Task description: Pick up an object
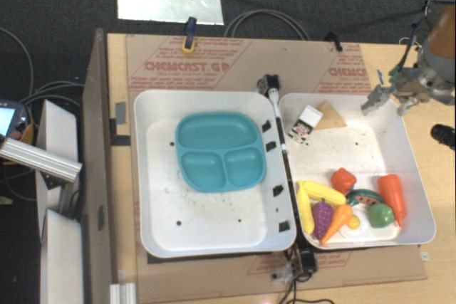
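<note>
At two o'clock above the right bin (417, 174), the gripper (390, 100) hovers, fingers apart and empty: approach stage. Toy food (349, 204) clusters at five o'clock; next comes descent onto one piece.

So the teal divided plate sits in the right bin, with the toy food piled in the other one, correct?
Not quite: the camera view shows the teal divided plate in the left bin; the toy food is piled in the right bin.
</note>
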`<state>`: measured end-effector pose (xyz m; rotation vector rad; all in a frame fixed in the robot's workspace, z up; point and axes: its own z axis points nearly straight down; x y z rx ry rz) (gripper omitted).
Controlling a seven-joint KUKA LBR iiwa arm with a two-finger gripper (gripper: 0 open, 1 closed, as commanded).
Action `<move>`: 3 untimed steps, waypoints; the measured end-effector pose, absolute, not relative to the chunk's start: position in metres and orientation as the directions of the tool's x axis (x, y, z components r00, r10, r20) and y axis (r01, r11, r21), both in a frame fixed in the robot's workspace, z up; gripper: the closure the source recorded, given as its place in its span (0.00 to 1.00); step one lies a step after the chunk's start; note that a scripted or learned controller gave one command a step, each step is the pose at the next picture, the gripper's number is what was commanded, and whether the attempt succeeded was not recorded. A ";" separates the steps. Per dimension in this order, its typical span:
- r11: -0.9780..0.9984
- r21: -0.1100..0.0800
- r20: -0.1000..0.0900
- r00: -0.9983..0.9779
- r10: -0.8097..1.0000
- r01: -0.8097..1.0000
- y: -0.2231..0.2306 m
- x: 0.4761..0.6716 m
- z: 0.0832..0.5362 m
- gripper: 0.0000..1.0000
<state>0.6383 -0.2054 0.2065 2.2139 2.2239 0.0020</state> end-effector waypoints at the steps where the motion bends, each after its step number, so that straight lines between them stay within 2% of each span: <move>1: -0.002 -0.008 0.005 0.002 1.000 1.000 -0.182 0.541 0.118 0.00; 2: 0.006 -0.003 0.003 -0.006 1.000 1.000 -0.125 0.504 0.083 0.00; 3: 0.004 0.006 -0.001 -0.004 1.000 1.000 -0.128 0.507 0.095 1.00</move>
